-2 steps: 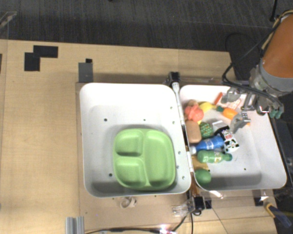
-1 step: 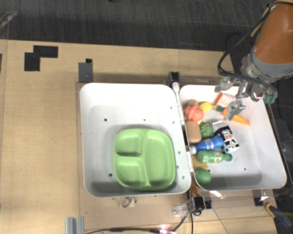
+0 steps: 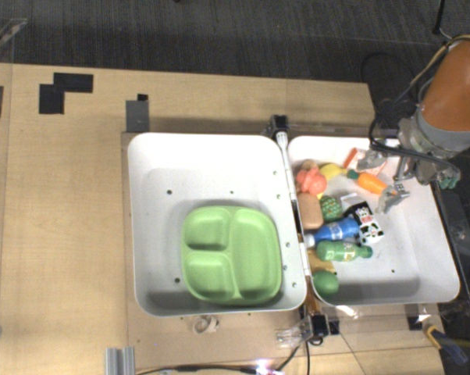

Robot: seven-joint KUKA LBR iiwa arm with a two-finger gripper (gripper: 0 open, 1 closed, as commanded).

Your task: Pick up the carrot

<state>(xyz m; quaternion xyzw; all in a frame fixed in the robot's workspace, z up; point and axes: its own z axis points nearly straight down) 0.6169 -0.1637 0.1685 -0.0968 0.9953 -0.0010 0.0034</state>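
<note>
Over the right bin (image 3: pixel 422 287) hangs the gripper (image 3: pixel 394 195), and I cannot tell how its jaws stand. Just beside it, toward the left, lies the carrot (image 3: pixel 370 183), a small orange toy with its top near the bin's back wall. It looks light, hard and smooth, so it may slip. I would grab it across its thick middle. More toys (image 3: pixel 340 233) lie nearby.

We take this for a robotics lab. A pale wooden tabletop (image 3: pixel 63 233) fills the left and centre of the frame, with black tape marks (image 3: pixel 63 91) stuck on it at upper left. Two shallow white plastic bins (image 3: pixel 153 209) sit side by side, held by metal brackets (image 3: pixel 137 114). Loose cables (image 3: pixel 297 354) trail along the lower edge, and dark grey carpet (image 3: pixel 219 22) runs across the top. A grey arm with an orange band (image 3: pixel 453 92) reaches in from the upper right.
</note>
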